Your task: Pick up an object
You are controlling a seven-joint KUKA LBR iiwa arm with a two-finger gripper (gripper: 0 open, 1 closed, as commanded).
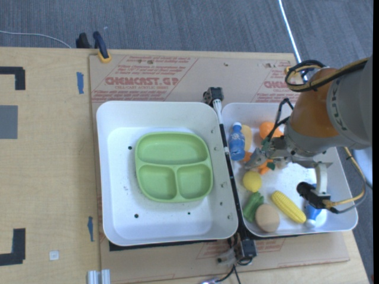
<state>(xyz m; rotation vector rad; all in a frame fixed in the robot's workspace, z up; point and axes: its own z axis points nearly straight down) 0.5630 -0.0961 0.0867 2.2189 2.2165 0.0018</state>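
One tray [173, 174] — one corn cob [288, 206]

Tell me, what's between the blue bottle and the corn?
The yellow lemon lies between the blue bottle and the corn, as the camera view shows.

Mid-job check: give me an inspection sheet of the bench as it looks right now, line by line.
Surface: two white bins side by side; left bin, right bin.
Job's things: blue bottle, lemon, corn cob, beige round item, green vegetable and orange item, all in the right bin.
Clutter: green divided tray in the left bin.
Grippers: claw low over the right bin, beside the bottle.
Cables: white cable on the floor.
Surroundings: grey carpet.
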